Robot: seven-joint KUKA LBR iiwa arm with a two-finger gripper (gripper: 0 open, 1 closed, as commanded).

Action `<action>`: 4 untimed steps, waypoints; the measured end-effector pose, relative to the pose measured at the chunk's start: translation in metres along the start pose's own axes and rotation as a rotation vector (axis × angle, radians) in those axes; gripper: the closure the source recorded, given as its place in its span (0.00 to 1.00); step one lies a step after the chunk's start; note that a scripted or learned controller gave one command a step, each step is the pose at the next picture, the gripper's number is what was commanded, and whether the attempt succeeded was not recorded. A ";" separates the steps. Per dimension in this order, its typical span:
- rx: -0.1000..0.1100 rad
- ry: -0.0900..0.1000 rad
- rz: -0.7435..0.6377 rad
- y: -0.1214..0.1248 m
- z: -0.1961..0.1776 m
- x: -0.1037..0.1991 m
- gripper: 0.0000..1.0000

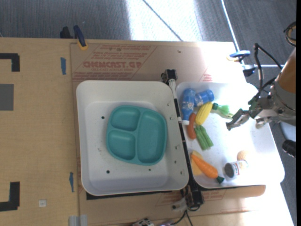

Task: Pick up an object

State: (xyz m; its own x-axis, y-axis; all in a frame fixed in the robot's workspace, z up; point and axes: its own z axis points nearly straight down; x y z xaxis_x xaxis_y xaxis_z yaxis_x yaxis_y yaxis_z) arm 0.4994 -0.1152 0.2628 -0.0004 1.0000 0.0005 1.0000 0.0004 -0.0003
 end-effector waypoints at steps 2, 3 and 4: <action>-0.004 -0.002 -0.356 0.101 0.177 0.017 0.00; -0.011 -0.005 -0.355 0.103 0.165 0.017 1.00; -0.010 -0.004 -0.355 0.103 0.165 0.017 0.00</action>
State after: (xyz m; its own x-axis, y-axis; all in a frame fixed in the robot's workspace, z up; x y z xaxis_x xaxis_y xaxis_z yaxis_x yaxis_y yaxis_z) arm 0.6019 -0.0985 0.0975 -0.3482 0.9374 -0.0056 0.9374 0.3482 0.0091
